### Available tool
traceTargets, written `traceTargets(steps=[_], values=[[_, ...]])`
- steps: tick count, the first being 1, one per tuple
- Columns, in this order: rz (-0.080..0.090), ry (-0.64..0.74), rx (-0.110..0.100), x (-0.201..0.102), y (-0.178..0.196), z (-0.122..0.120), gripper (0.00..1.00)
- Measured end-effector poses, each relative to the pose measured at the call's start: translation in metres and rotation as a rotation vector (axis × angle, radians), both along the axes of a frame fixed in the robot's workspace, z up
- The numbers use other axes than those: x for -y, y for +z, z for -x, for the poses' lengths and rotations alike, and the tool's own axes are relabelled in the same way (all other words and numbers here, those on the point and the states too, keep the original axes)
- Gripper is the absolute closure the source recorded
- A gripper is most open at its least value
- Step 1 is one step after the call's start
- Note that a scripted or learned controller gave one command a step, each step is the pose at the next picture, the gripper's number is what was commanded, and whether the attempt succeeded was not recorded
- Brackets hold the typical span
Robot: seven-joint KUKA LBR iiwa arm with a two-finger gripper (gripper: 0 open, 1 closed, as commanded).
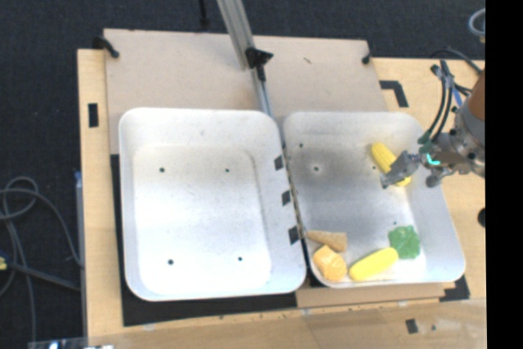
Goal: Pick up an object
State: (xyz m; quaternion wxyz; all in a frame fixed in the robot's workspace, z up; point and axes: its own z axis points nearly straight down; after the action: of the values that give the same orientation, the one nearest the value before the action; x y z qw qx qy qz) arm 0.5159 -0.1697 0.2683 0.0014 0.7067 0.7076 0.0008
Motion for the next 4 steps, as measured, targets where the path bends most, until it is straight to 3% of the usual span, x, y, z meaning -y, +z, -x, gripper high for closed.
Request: traceTargets(steps=[3, 4], values=[[0.001, -0.003, -0.007, 0.020, -0.138, 0.009, 0.00], [0.001, -0.009, 0.004, 0.020, -0.124, 0.006, 1.00]])
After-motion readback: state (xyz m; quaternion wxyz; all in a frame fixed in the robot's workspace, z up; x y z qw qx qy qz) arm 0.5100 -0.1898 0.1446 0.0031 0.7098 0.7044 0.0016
